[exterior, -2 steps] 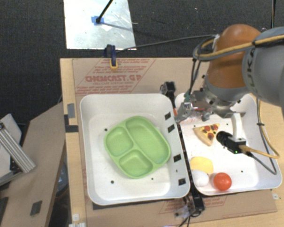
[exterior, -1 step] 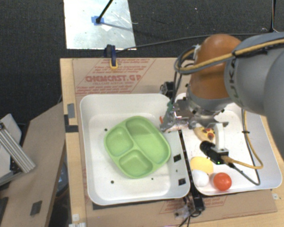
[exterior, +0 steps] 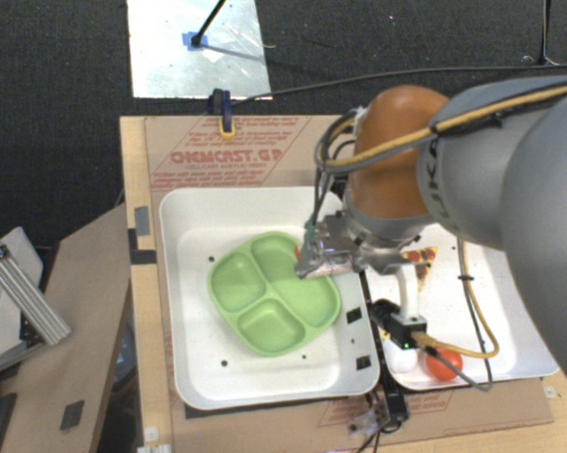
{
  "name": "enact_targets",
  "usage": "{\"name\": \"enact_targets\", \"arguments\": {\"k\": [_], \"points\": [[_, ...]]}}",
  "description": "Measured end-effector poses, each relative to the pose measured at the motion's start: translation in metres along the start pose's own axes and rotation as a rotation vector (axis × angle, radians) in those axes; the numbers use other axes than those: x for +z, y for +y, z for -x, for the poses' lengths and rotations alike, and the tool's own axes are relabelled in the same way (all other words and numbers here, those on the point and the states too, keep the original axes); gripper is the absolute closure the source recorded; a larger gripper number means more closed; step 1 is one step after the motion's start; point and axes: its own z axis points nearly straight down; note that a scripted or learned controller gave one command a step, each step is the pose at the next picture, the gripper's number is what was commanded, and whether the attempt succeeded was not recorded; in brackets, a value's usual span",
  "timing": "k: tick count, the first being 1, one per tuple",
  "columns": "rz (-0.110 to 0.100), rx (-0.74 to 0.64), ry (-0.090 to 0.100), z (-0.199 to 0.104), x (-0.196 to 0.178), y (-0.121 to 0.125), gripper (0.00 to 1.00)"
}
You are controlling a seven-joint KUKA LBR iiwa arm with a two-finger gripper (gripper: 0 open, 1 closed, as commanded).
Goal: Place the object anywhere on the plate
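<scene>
The fingers (exterior: pixel 315 260) hang over the green plate's (exterior: pixel 268 297) right edge, their opening and load hidden, while an orange ball (exterior: pixel 442 364), probably light, smooth and best pinched across its middle, lies right of them.

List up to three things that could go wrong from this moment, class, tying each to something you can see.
1. The hand hangs at the right rim of the green plate, so anything released there might land on the rim and slide into the left bin.
2. The plate sits tilted in the bin; a low pass could nudge it.
3. Loose cables trail over the right bin near the red object and could snag it.
</scene>
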Motion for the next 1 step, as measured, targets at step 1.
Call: {"name": "enact_targets", "arguments": {"k": [1], "points": [[0.001,-0.001,0.001,-0.0392,-0.0076,-0.0182,1.00]]}}
